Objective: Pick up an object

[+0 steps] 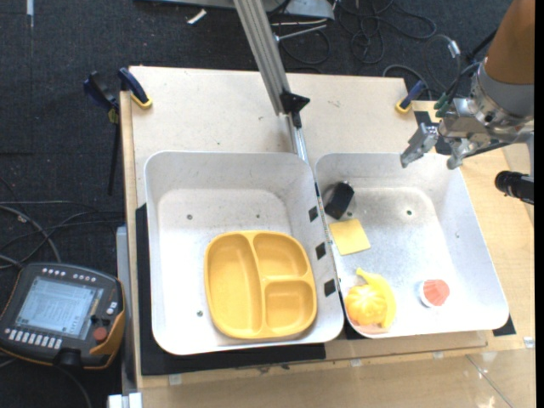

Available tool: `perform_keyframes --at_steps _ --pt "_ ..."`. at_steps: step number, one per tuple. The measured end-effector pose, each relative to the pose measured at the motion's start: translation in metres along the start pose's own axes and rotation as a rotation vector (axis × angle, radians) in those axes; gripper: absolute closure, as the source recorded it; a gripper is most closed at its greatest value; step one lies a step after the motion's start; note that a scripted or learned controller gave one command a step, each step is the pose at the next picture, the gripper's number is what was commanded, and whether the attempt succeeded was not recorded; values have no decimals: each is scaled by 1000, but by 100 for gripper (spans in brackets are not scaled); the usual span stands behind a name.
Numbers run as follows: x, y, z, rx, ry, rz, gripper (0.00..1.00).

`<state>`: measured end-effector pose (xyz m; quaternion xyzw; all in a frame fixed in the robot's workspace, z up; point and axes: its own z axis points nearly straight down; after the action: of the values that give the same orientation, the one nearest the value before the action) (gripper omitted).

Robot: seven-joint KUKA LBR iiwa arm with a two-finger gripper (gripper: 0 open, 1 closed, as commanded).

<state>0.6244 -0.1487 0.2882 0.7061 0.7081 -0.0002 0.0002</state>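
Two shallow white bins sit side by side on the bench, the left bin [170, 185] holding a yellow divided tray [259, 284] near its front, the right bin [459, 219] holding the small things. In the right bin lie a yellow crumpled object [371, 303] at the front edge, a flat yellow square [350, 236] near the dividing wall, a black block [339, 199] just behind it, and a small red-and-white round piece [434, 292] toward the front right. The gripper [433, 149] hangs above that bin's far right rim, well apart from all of them, its fingers spread with nothing between them.
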Motion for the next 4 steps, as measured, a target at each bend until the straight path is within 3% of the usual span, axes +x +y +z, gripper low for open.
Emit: perform_keyframes --at_steps 1,4 --pt "0 0 0 0 0 0 0" --pt "-4 13 140 4 0 3 0"
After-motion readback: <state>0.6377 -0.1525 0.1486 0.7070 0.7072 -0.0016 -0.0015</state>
